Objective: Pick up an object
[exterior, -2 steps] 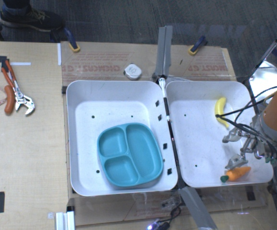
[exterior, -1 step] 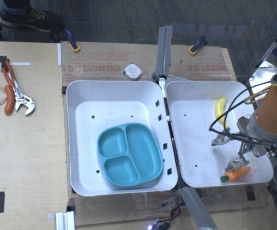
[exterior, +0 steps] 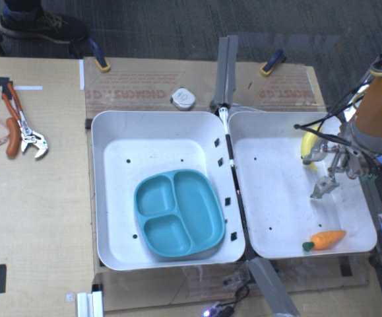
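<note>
In the right bin (exterior: 270, 197) a yellow banana-like object (exterior: 307, 148) lies near the far right wall, partly hidden by cables and the arm. An orange toy carrot (exterior: 327, 240) with a green tip lies in the near right corner. My gripper (exterior: 324, 186) hangs over the right side of this bin, just in front of the yellow object and well above the carrot. I see nothing held in it. The arm's orange band (exterior: 379, 111) shows at the right edge.
The left bin (exterior: 111, 177) holds a teal divided plate (exterior: 177, 213). On the bench to the left lie pliers with orange handles (exterior: 16, 127). A small round white object (exterior: 183, 98) sits behind the bins, with clamps along the far edge.
</note>
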